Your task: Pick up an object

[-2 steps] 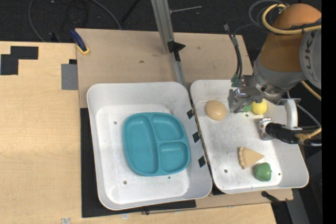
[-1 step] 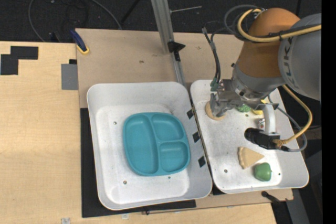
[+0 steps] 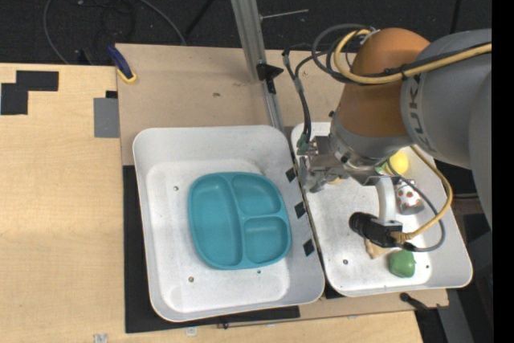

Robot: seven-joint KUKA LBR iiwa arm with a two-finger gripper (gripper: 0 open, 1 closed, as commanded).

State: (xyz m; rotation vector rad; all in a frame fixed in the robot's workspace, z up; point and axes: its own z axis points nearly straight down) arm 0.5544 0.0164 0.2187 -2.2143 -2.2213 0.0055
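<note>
The pincer (image 3: pixel 316 173) hangs low over the right bin's (image 3: pixel 353 273) left rim, likely poised to grab. Released or clenched, I cannot tell. Candidates lie in that bin: green ball (image 3: pixel 401 263) nearest, yellow thing (image 3: pixel 398 165) behind.

A robotics lab: a grey industrial robot arm (image 3: pixel 454 96) with an orange band reaches over a plain plywood counter (image 3: pixel 56 173). Two shallow white bins (image 3: pixel 152 153) sit side by side on a black mat (image 3: pixel 132 253). A bare aluminium profile post (image 3: pixel 245 20) stands behind them, and loose cables (image 3: pixel 88 0) lie on the dark surface beyond.
</note>
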